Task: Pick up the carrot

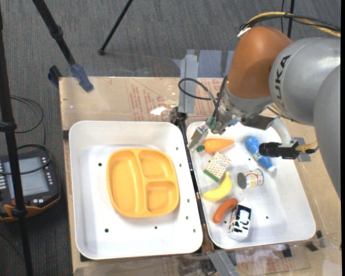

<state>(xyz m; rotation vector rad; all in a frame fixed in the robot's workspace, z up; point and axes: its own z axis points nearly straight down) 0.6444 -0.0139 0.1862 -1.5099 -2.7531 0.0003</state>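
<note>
Gripper (200, 135) beside carrot (217, 145) — right bin (293, 211) (top-left corner).

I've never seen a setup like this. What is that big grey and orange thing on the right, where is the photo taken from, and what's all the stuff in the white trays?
That is a robot arm, driven by a program. The single camera sits above the bench, looking down at a slant, and the arm reaches in from the right. Its hand hangs over the near-left corner of the right bin, close to the toy carrot it should pick up. I cannot tell whether it grips anything. That bin also holds a banana, a small patterned box, a sausage, a small can, a blue object and a black-and-white carton. The left bin holds a yellow divided plate.
</note>
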